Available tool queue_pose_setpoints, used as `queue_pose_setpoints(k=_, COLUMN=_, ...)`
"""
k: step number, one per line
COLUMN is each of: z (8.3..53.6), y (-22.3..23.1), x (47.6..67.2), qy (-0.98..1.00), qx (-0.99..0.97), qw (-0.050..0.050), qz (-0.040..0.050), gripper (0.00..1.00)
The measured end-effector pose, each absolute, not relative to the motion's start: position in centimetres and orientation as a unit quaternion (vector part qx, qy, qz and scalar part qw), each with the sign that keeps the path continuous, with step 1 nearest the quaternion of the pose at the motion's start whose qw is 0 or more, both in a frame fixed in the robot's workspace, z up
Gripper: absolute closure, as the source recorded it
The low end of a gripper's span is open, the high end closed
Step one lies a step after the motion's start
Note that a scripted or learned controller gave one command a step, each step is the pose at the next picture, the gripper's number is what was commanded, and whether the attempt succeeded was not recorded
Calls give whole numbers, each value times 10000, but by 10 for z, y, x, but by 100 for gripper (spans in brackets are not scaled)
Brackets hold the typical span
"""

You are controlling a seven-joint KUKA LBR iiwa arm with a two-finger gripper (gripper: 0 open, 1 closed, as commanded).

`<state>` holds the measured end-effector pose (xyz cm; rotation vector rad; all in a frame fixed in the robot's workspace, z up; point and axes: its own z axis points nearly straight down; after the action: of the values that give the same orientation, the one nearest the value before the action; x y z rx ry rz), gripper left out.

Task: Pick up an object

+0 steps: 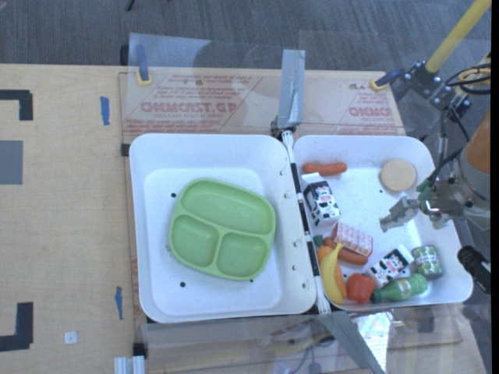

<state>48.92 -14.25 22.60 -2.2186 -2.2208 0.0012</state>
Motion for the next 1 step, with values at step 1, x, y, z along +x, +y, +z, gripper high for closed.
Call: queue_pose_setpoints(k=1, z=109, y=-126, x=486, qy=-6979, qx=-7162, qw=-23, qz=-14, gripper=0)
